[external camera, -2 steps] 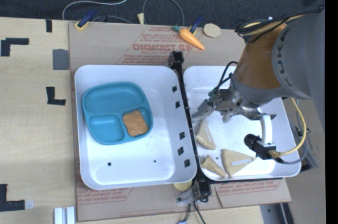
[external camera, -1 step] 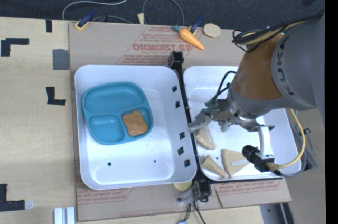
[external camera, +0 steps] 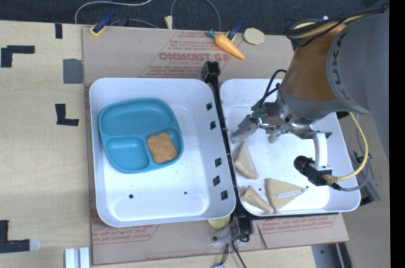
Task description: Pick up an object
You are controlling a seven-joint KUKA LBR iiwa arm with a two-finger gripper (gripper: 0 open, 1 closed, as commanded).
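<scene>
My gripper (external camera: 258, 131) hangs over the left half of the right bin (external camera: 342, 197), its fingers spread open with nothing between them. One fingertip (external camera: 241, 132) points toward the divider between the bins. Just below it lies a tan wedge-shaped piece (external camera: 245, 163). Two more tan wedges, a small one (external camera: 255, 199) and a larger one (external camera: 285, 191), rest near the bin's front edge. In the left bin (external camera: 190, 197) sits a blue divided tray (external camera: 133, 124) with a brown toast-like piece (external camera: 162, 147) in its lower right compartment.
An orange toy carrot (external camera: 229, 46) and a tan disc (external camera: 254, 36) lie on the cardboard behind the bins. A black cable with a connector (external camera: 314, 170) hangs from the arm over the right bin. A black divider strip (external camera: 220, 134) runs between the bins.
</scene>
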